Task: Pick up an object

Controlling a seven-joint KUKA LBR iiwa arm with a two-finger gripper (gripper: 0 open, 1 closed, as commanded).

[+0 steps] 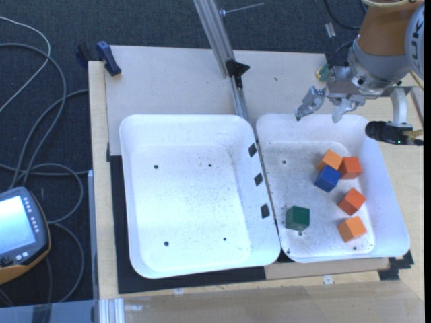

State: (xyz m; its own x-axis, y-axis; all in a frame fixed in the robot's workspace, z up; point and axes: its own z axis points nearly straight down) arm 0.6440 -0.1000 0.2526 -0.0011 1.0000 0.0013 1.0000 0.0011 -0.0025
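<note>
Currently the gripper [318, 110] hangs above the far rim of the right bin [384, 180], fingers spread wide, nothing between them. Nothing picked yet.

Candidates, all in the right bin:
- green cube [297, 218], alone near the bin's left wall, well apart from the others
- blue cube [327, 178], touching or nearly touching an orange cube [331, 159] behind it
- red-orange cube [350, 167] just beside that pair
- 2 more orange cubes nearer the camera: [351, 200] and [352, 228]

The left bin [135, 140] holds no blocks.

My call: go for the green cube. It has free space on all sides, so the fingers can straddle it without nudging a neighbour. The blue/orange cluster of 3 is packed too tight, likely jam or a double grab. Align the fingers square to 2 opposite faces, centre over the cube, descend straight, close only once the tips are below its top edge. Watch the bin wall on the left side.
</note>
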